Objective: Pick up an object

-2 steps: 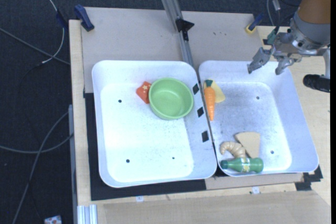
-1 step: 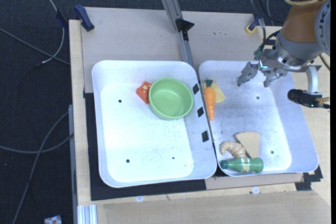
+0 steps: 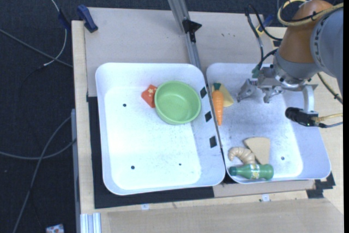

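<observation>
Landmark for all positions: the carrot [image 3: 218,107], lying lengthwise against the left wall of the right bin [image 3: 311,144].

Nearest the camera, well below the carrot: a green bottle [image 3: 251,172] on its side along the right bin's front rim. Touching it from above, a pale curled piece [image 3: 241,155], possibly a toy croissant or shrimp; the view is too coarse to say. Just right of that, a tan wedge [image 3: 259,145], flat on the bin floor.

Mid-distance, left of the carrot and across the bin divider: the left bin [image 3: 117,133] with a green bowl [image 3: 177,102] upright, near the divider. A small red item [image 3: 148,95] sits touching the bowl's left side, partly hidden by its rim.

At the carrot's top end, a yellowish piece [image 3: 225,96] lies just beside it on the right.

Right of the carrot, level with its upper end: the gripper [image 3: 256,93], hanging over bare bin floor, clear of every object. Its two fingers appear spread apart, with nothing between them. Grey arm with its orange band [image 3: 302,35] rises up and to the right of it, cables looping around.

Farthest, above the carrot: a metal pole [image 3: 177,3] slanting across the bench [image 3: 136,35], its base meeting the bins' divider. A blue clamp [image 3: 86,17] sits at the bench's far left corner.
</observation>
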